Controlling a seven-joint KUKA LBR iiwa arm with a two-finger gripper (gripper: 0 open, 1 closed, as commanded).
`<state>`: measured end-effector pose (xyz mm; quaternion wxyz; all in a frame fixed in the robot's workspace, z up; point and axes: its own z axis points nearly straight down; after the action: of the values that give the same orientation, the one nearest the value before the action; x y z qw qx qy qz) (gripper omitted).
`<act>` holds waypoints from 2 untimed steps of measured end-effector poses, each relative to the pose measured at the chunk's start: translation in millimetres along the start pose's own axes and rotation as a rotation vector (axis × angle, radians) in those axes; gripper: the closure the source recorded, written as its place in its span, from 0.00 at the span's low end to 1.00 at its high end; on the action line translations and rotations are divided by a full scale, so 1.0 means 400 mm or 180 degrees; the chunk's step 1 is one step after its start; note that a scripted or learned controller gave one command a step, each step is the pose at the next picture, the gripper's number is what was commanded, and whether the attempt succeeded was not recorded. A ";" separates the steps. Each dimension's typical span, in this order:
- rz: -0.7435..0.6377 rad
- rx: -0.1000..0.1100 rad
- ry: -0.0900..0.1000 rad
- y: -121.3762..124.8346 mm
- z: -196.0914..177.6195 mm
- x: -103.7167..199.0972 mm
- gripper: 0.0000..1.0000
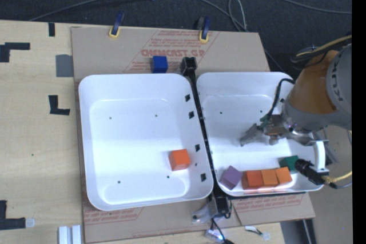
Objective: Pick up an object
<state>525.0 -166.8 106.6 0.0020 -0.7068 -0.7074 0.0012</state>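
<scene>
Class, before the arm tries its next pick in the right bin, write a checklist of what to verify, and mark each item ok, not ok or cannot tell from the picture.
1. Pincer is over the right bin: ok.
2. Pincer already holds something: cannot tell.
3. Targets available: purple block, orange blocks and a green piece along the near wall: ok.
4. Pincer is above a block: not ok, it sits over bare floor.
5. Orange cube in the left bin is out of the way: ok.
</scene>
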 end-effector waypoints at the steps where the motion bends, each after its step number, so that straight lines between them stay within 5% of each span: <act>1: 0.0001 -0.0012 -0.0003 0.002 -0.030 -0.001 1.00; 2: 0.0001 -0.0030 -0.0007 -0.002 -0.186 0.003 1.00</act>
<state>524.5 -165.8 180.8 -0.0021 -0.7069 -0.7073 -0.0013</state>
